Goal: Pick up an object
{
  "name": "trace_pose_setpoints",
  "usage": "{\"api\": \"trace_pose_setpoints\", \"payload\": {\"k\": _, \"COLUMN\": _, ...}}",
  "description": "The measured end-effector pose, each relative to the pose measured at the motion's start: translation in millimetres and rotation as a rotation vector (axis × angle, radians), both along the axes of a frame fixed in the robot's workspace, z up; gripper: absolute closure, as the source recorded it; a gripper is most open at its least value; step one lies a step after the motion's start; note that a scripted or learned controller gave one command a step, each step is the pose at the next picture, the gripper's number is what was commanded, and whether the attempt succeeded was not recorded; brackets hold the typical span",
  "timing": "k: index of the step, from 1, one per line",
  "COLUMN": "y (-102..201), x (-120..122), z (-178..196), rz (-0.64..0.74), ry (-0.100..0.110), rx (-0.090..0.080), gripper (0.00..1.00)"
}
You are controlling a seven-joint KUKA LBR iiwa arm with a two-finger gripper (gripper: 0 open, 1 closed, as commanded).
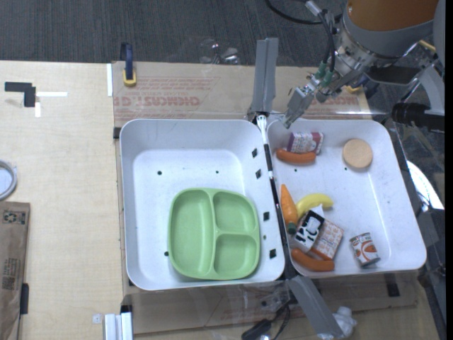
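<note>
Two bins on the bench, and all the pickable stuff sits in the right bin [396, 161]. Gripper [291, 116] hangs over that bin's far left corner; honestly can't tell how its jaws stand from this angle. Nearest target looks like the small pink packet [306, 142] with a sausage [296, 157] touching its near side, both just below the tip. I'd drop straight down on the packet, staying off the bin wall. Left bin [141, 190] just has a green divided plate [214, 234].

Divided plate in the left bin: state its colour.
Light green, plain. The plate shows best in the camera view, lying in the left bin.
</note>
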State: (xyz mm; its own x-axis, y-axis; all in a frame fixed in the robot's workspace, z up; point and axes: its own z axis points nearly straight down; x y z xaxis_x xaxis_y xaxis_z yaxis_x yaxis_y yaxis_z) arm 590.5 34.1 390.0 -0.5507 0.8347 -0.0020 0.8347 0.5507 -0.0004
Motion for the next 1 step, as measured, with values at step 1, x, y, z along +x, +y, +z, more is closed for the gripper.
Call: {"api": "trace_pose_setpoints", "payload": {"k": 1, "y": -51.9, "x": -63.9, "z": -139.6, "rz": 0.022, "ry": 0.004, "rx": 0.001, "gripper": 0.0}}
